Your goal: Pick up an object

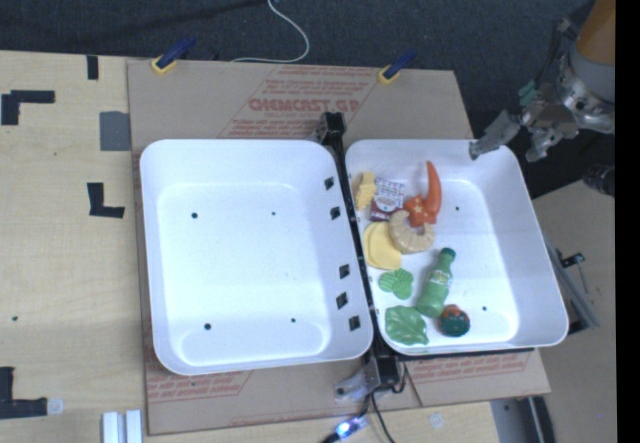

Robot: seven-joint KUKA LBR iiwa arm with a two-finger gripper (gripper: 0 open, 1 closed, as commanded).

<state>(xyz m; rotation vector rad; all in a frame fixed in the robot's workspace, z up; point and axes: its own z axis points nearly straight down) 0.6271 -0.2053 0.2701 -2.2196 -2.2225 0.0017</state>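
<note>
We see two white bins [240,156] on brown cardboard [290,96] printed with red lettering. In the right bin lie a green bottle [437,283], an orange carrot [432,191], a yellow piece [380,249] and green leaves [405,325].

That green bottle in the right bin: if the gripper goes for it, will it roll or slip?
The green bottle lies on its side, and its rounded body suggests it may roll if nudged sideways. It looks like smooth toy plastic, so probably light and somewhat slippery. The green leafy piece and the round red and green toy sit near its base and could crowd a grasp there.
</note>
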